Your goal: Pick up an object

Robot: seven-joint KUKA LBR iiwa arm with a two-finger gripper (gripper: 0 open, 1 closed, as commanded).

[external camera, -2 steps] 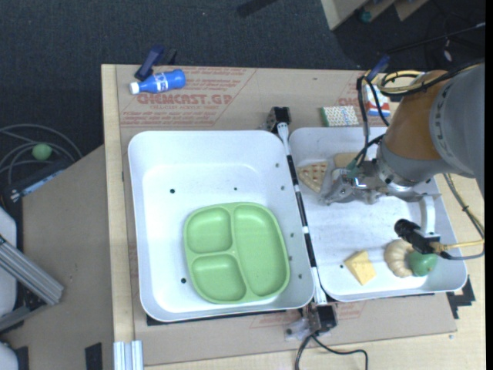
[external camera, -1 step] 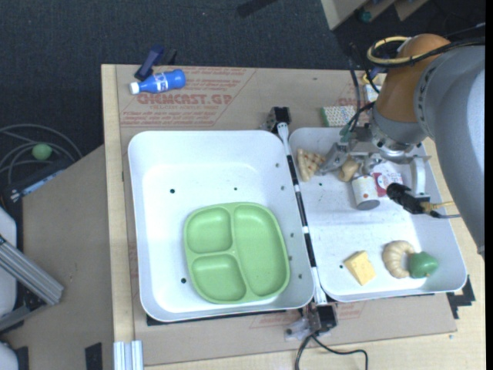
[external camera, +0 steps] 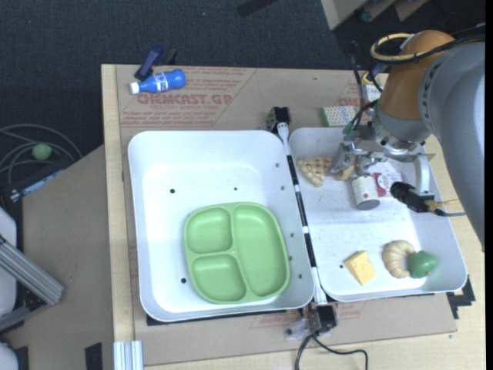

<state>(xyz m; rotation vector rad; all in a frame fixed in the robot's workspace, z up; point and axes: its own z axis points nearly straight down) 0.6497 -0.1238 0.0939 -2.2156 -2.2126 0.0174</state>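
Gripper [external camera: 348, 163] low in the right bin [external camera: 331, 280], near its far edge; finger state cannot be told. Just beside it lie a waffle-textured cracker piece [external camera: 313, 169] and a small cylindrical can [external camera: 365, 192], probably light, rigid and smooth, best taken across its round sides. Toward the near right corner: yellow cheese wedge [external camera: 359, 267], tan croissant [external camera: 398, 256], green fruit [external camera: 422, 264]. The left bin [external camera: 154, 206] carries a glossy green divided plate [external camera: 234, 251].

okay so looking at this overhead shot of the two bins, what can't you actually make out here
- Gripper: in the camera view its wrist hardware covers the tips, so whether the jaws are open or hold anything is unclear.
- Can: label too small to read.
- Waffle piece: its right end is hidden by the gripper.
- Croissant: its right end is behind the green fruit.
- Arm: cut off by the frame's right edge.
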